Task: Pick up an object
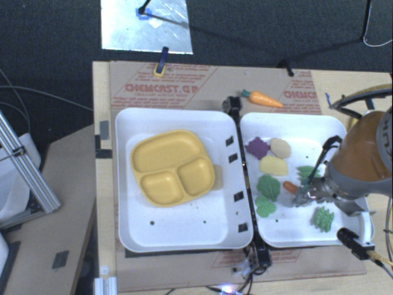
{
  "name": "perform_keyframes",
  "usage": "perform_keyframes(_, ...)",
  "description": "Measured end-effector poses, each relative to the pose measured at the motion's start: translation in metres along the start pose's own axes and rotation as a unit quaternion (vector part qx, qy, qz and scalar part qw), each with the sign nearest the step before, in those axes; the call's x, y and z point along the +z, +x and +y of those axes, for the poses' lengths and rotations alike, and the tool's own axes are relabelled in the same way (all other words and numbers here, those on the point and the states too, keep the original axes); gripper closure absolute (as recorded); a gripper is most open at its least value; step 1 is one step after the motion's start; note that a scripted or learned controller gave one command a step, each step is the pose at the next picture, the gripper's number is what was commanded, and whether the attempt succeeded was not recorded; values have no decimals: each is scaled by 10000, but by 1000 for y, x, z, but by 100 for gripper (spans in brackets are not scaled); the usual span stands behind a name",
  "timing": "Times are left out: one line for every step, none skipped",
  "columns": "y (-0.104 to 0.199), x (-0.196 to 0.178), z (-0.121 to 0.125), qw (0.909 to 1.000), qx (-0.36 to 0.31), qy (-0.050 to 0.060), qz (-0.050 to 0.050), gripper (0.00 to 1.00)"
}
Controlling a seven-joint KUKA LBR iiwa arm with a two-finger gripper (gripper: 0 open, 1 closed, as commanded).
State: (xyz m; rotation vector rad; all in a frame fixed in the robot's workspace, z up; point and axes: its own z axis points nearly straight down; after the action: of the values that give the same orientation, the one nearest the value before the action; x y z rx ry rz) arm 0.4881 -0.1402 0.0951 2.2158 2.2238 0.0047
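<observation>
Toys are lying in the right bin [344, 128]: a purple piece [257, 146], a tan piece [280, 147], a yellow piece [274, 165], green leafy pieces [268, 187] and an orange piece [289, 187]. Over that bin's right edge the gripper [305, 196] is hovering near the orange piece; whether it is gripping anything cannot be told. A yellow divided plate [167, 167] is sitting in the left bin [132, 226], and a toy carrot [261, 99] is lying on the bench beyond the bins.

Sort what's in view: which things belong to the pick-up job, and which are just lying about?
Job:
- gripper, low in the right bin
- toy foods there: purple piece, beige piece, yellow piece, green pieces, small orange piece

Lying about:
- yellow divided tray in the left bin
- carrot outside the bins
</observation>
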Motion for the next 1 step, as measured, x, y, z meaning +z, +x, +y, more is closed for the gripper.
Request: perform_keyframes(23, 10, -1, 10000, -8, 18, 5, 100)
